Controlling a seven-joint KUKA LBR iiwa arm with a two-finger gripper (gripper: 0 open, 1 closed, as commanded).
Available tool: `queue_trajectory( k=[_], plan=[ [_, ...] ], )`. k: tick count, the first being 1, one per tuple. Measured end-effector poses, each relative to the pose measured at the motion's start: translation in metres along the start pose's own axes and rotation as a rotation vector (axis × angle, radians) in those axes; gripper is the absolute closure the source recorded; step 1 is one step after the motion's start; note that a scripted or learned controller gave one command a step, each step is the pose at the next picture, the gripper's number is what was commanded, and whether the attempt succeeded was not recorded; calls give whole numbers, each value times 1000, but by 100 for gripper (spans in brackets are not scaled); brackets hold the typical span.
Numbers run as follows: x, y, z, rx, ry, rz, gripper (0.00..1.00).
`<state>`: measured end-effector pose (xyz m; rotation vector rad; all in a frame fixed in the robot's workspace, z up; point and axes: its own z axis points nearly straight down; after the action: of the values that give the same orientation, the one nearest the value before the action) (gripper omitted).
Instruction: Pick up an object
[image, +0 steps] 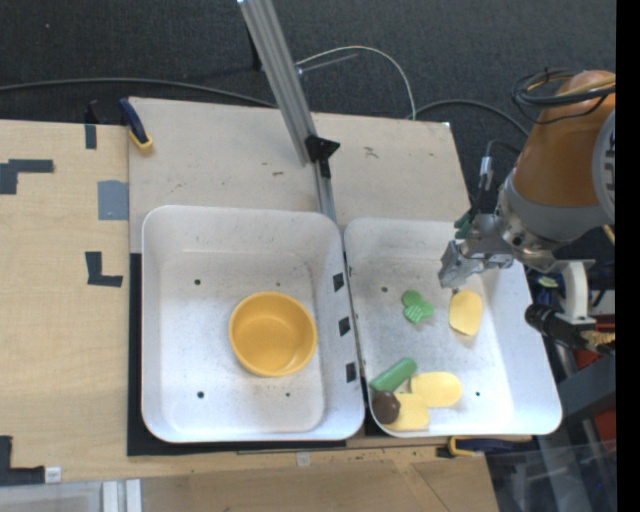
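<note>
Two white bins sit side by side on the tabletop (60, 230). The left bin (170, 260) holds one yellow bowl (272, 333), upright, a little below its middle. The right bin (520, 390) holds five things: one small light-green piece (416, 308) near its middle, one pale yellow oval piece (465, 313) just right of that, one darker green stick-shaped piece (393, 376) lower left, one brown round piece (385, 407) touching the stick's lower end, and one larger yellow lumpy piece (427, 396) beside them at the bottom of the bin. What the pieces are I can't say; too small.

My claw (462, 270) is in the right half of the frame, over the upper right part of the right bin, just above the pale yellow oval piece. Can't tell if it's open or closed, and nothing visible in it. My arm (560, 160) comes in from the right edge of the frame.

Counts: bins 2, bowl 1, green pieces 2, yellow pieces 2, brown 1.
</note>
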<state>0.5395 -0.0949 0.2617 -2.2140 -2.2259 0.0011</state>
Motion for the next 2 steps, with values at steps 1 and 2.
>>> queue_trajectory(
  k=[1,2],
  plan=[
    [55,-7,16,2,1,-1,100],
    [112,2,31,2,0,-2,100]
  ],
)
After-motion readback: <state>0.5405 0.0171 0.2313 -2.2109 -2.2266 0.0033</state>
